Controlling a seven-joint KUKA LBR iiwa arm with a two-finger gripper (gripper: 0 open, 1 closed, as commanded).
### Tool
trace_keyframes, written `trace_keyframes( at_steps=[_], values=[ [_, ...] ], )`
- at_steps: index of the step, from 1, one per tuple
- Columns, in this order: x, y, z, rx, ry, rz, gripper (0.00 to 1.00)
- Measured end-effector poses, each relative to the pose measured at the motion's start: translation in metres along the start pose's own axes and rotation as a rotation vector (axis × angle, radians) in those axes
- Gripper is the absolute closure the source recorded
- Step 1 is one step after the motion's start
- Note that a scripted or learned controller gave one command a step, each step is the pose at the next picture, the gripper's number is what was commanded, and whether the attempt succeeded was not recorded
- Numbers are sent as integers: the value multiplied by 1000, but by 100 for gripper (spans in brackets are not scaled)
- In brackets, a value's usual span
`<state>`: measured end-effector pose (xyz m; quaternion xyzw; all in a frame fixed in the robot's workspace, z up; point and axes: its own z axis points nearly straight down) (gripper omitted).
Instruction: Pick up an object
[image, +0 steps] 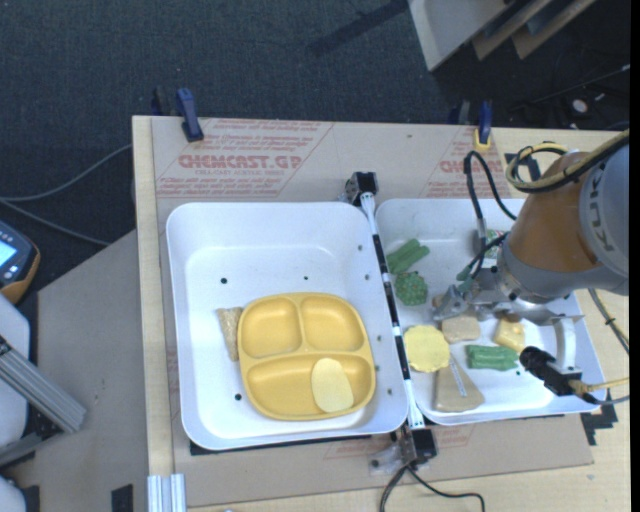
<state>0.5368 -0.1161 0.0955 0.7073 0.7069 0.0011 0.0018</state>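
Grey arm's gripper (470, 300) hangs over your right white bin (440, 408), above a tan block (461, 328). You cannot tell its state.

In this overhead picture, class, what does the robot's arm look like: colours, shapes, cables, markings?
The arm is thick and rounded, grey with a broad orange band. Dark lettering marks the grey shell. Black and yellow cables loop beside it, and metal hardware sits below the band.

Open floor across the back half of the left bin (200, 250), behind the yellow divided plate (300, 355). Right bin (440, 212) crowded: green pieces (408, 270), yellow disc (427, 347) and tan pieces (461, 328) packed close, arm (560, 235) overhead.
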Motion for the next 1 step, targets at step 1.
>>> trace_keyframes(
  at_steps=[1],
  values=[
    [100,45,-95,-9,3,-12,100]
  ],
)
